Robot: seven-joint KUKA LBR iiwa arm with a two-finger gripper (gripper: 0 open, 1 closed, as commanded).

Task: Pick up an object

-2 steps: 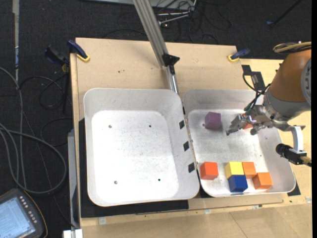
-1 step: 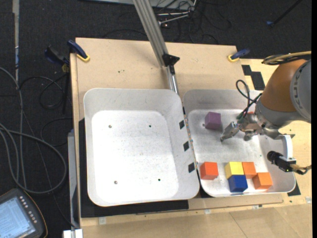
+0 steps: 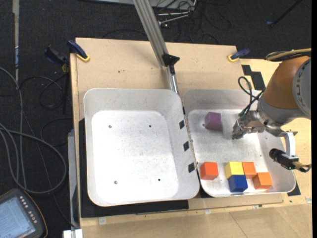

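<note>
Gripper (image 3: 241, 129) is hovering in the right bin (image 3: 280, 157) just right of the purple block (image 3: 213, 120), holding nothing, finger spread indiscernible; should be centring over the block before descending.

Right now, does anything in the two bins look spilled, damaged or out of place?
Nothing stands out. The purple block sits alone in the right bin, beside the gripper. The orange, yellow and blue blocks cluster at its near edge, all inside the rim.
</note>
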